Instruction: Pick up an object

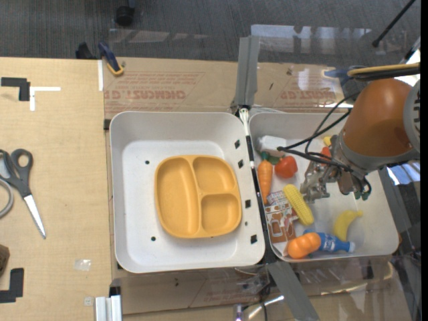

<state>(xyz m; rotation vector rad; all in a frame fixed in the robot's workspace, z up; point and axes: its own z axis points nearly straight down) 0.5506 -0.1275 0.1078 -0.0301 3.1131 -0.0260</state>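
The right bin holds several toy foods: an orange carrot, a red tomato, a yellow corn cob, a yellow banana, an orange piece touching a blue bottle, and a brown printed packet. My gripper hangs low in the middle of this bin, just right of the corn cob and tomato. It is dark and tangled with cables. The arm's orange band bulks above it, hiding the bin's back right part. I see nothing clearly held.
The left bin carries a yellow three-part plate. A white item lies at the right bin's back left. Scissors rest on the wooden bench far left. The divider between the bins runs beside the carrot.
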